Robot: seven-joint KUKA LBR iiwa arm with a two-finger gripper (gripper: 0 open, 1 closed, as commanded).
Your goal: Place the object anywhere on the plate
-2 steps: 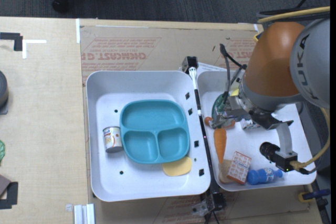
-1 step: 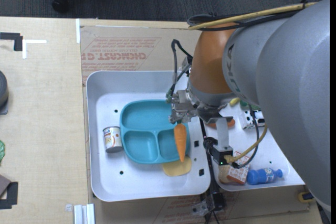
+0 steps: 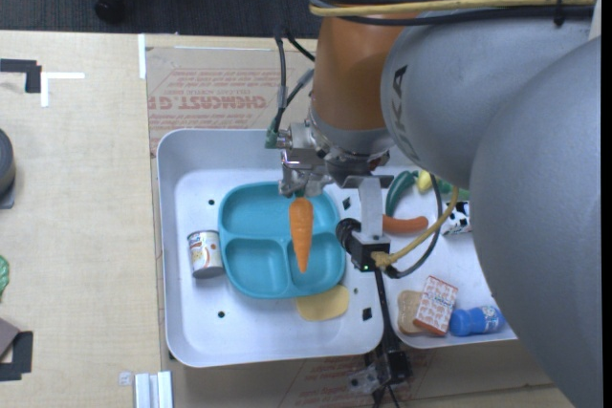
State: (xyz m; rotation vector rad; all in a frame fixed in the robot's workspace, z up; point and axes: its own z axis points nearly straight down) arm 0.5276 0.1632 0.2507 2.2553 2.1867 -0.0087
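**Carrot suspended over divided plate, left bin**

The grey arm (image 3: pixel 497 110), with its orange band (image 3: pixel 359 53) above the wrist, reaches in from the right edge and hangs over the left white bin (image 3: pixel 177 320). The gripper (image 3: pixel 299 194) points down at the far edge of the teal divided plate (image 3: pixel 244 248). Its fingers pinch the top end of an orange carrot (image 3: pixel 301 234). The carrot hangs upright, tip down, over the plate's right-hand compartment; contact between tip and plate cannot be determined.

The plate sits near the centre of the left bin. A small tin can (image 3: pixel 205 255) lies just beside the plate's left edge. A pale yellow flat item (image 3: pixel 323 304) is partly tucked under the plate's near edge.

In the right bin, near its near edge: a red-and-white carton (image 3: pixel 436 305), a blue item (image 3: pixel 474 320). Farther back: a red sausage-shaped item (image 3: pixel 406 225) and a green item (image 3: pixel 399 189).
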